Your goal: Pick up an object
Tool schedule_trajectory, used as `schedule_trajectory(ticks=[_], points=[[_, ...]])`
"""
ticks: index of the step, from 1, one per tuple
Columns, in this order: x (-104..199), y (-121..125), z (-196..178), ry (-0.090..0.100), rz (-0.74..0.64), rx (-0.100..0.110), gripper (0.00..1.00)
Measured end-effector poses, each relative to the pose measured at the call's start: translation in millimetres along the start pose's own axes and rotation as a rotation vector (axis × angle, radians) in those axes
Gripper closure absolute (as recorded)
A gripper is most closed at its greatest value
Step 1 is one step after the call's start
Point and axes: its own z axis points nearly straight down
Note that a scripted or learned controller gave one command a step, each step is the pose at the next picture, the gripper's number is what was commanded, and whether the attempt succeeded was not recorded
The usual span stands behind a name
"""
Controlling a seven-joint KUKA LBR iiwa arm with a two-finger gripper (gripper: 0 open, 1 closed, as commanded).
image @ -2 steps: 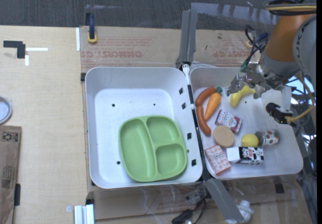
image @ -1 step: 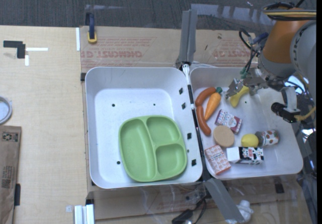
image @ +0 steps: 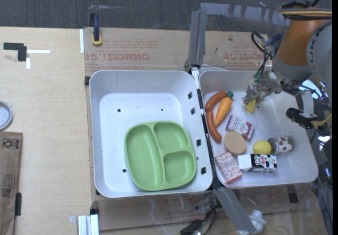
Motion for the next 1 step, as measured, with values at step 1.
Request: schedule_trajectory(ticks=[1], points=[[41.7, 9.9, -106.4, -0.005, 0.154, -0.015, 1.00]])
